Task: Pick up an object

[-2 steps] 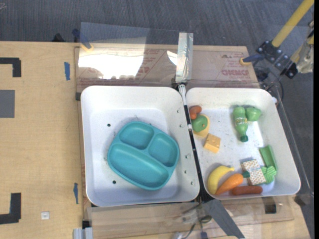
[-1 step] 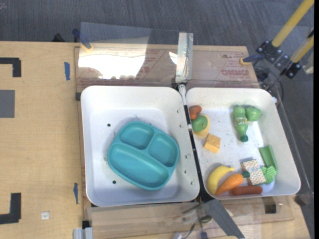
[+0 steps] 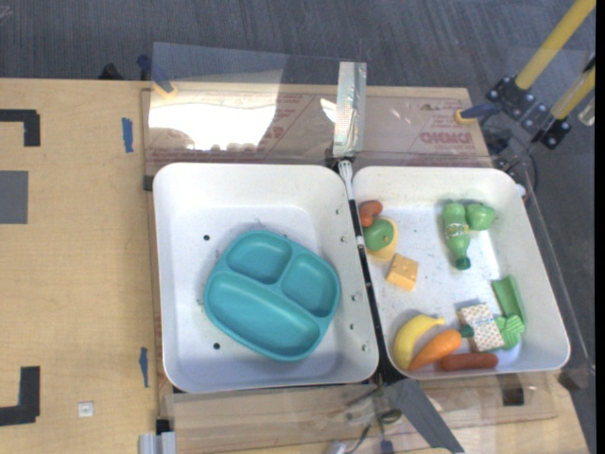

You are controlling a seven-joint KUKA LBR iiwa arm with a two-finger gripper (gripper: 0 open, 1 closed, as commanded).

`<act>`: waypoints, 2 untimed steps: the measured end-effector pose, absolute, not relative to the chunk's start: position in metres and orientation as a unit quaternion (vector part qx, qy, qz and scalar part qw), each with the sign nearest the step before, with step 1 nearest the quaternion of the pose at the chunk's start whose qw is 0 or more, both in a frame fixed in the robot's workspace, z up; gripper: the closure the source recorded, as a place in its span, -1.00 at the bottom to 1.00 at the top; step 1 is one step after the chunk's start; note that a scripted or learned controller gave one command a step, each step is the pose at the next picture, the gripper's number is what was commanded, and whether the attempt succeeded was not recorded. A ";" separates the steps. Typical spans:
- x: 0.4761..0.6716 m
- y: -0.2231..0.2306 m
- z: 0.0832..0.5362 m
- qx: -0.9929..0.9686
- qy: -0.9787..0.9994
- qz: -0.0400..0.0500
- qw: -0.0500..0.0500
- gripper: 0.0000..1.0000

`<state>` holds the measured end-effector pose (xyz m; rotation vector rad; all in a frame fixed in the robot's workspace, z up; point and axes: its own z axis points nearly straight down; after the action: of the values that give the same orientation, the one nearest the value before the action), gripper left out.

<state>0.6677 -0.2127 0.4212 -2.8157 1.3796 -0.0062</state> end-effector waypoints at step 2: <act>0.668 -0.221 0.443 -0.995 0.100 -0.002 0.002 1.00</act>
<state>0.6678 -0.2207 0.4429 -3.1223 0.3132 -0.0055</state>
